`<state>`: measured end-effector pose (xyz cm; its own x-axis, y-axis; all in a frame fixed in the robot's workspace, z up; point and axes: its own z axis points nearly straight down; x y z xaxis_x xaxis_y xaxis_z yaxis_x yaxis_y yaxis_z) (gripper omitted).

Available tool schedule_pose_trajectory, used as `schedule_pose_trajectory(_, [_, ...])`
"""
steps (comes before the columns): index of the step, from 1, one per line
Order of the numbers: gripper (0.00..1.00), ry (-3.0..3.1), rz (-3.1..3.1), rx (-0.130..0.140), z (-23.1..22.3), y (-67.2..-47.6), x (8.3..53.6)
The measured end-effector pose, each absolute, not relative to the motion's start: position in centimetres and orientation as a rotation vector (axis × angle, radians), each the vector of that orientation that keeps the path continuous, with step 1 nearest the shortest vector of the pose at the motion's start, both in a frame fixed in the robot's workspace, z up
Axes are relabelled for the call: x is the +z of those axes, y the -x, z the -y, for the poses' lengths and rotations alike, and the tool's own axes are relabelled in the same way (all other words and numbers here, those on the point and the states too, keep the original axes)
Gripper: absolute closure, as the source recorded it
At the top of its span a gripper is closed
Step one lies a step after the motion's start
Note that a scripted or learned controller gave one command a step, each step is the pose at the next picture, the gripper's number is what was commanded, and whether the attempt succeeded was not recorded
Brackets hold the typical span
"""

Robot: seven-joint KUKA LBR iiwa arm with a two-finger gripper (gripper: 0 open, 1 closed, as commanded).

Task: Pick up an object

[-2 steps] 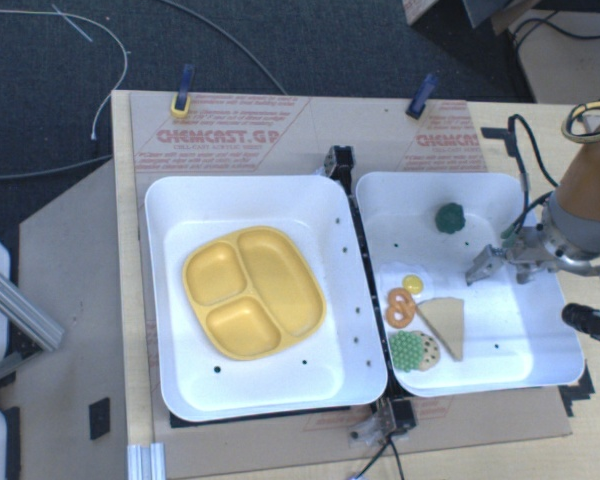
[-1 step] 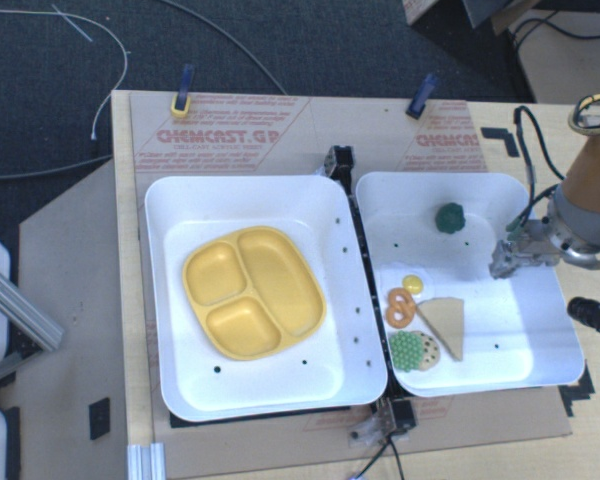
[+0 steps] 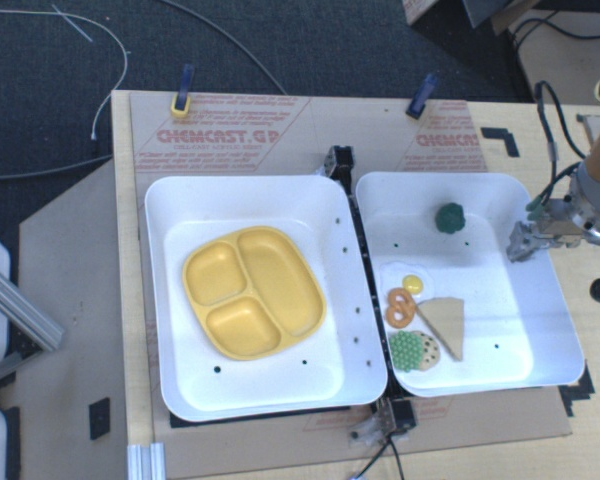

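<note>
The tool (image 3: 525, 238) hangs over the right rim of the right bin (image 3: 540, 308), about midway along that side, with the grey arm (image 3: 590, 193) reaching in from the right. At this angle I cannot tell whether it is apart or together, and nothing can be seen held in it.

Inside the right bin, a dark green ball (image 3: 450, 217) lies toward the far side, left of the tool and apart from it. Nearer and further left, close to the bin's left wall, sits a cluster: a small yellow piece (image 3: 413, 284), an orange pretzel (image 3: 400, 308) just beside it, a tan wedge (image 3: 444, 326) to the right, and a green dotted cookie (image 3: 414, 350) at the near end.

The left bin (image 3: 170, 218) holds a yellow divided tray (image 3: 253, 291), lying flat on its floor. Both bins rest side by side on the table (image 3: 140, 128).
</note>
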<state>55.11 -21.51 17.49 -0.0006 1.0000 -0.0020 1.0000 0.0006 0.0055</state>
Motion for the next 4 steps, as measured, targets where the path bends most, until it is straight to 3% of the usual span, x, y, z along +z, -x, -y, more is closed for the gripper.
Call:
schedule_pose_trajectory(1, [1.0, -2.216, -2.219, 0.004, 21.5, -55.2, 21.6])
schedule_pose_trajectory(4, [1.0, -2.217, -2.228, 0.002, 6.7, -58.0, 21.3])
